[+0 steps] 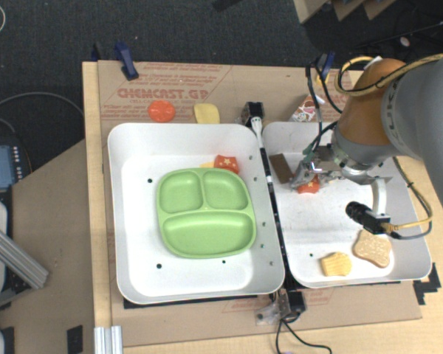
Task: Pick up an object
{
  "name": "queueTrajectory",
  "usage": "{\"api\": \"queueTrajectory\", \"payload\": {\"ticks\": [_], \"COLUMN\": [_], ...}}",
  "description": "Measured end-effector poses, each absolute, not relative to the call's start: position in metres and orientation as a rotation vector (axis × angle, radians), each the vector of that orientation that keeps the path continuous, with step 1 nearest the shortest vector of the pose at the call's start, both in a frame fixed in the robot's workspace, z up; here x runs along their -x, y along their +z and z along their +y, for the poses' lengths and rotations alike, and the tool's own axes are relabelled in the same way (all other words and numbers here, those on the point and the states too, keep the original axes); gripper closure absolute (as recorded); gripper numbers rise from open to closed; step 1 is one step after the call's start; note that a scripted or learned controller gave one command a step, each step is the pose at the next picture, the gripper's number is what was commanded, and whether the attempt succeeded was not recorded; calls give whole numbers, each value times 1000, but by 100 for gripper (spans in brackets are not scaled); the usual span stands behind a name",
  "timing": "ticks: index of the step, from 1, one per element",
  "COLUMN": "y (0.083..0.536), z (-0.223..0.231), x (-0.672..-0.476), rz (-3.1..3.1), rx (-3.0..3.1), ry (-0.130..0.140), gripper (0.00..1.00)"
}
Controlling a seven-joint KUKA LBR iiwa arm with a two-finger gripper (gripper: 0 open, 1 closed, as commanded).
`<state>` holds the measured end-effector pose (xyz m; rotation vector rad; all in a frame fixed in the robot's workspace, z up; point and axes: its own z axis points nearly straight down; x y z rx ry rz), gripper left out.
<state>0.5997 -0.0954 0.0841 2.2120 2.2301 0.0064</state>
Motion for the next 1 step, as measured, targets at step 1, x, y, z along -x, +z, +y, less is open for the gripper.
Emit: {"api": "queueTrajectory", "payload": {"ticks": [1], "y": [191], "z": [-14], "x": [-610], "rz": [2227], "rx": [-2207], "ry": [14], "gripper": [100]}}
